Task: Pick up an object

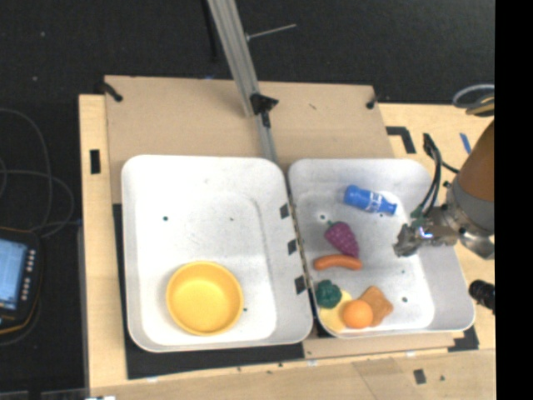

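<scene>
The right bin [433,302] holds a blue bottle [370,199] lying on its side, a purple grape bunch [341,238], an orange carrot [336,262], a green vegetable [327,293], an orange ball [357,315] and a tan piece [380,301]. A yellow bowl [204,297] sits in the left bin [200,198]. My gripper [409,242] hangs over the right side of the right bin, to the right of the grapes and below the bottle. Nothing shows between its fingers.
A slanted metal rod [241,65] runs from the top of the view down to the gap between the bins. A tablet-like device [15,273] lies at the far left. Cables trail beside the bench.
</scene>
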{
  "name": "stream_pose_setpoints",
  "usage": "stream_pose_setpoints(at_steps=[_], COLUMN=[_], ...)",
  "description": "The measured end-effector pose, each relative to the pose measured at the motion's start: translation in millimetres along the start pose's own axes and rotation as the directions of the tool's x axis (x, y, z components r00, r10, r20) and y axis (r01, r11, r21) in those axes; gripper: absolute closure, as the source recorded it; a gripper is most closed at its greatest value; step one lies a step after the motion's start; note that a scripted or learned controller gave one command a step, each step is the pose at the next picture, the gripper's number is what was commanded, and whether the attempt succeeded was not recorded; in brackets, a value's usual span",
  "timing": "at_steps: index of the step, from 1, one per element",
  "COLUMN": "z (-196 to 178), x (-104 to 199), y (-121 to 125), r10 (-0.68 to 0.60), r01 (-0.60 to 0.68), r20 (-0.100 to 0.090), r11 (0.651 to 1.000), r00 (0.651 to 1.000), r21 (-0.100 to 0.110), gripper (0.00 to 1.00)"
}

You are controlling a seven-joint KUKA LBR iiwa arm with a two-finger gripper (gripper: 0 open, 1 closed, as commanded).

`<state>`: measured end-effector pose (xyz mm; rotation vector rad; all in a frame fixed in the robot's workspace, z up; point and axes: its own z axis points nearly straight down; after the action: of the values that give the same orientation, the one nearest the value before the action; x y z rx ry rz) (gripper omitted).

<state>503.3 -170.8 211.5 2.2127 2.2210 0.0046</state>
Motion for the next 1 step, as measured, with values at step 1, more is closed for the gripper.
stream_pose_setpoints(at_steps=[1], z=[5.5], x=[46.4], y=[29.1], r10=[-0.004], r01=[0.004], r20=[-0.004], r11=[1.000], r00=[1.000], r21=[0.005], gripper=[1.00])
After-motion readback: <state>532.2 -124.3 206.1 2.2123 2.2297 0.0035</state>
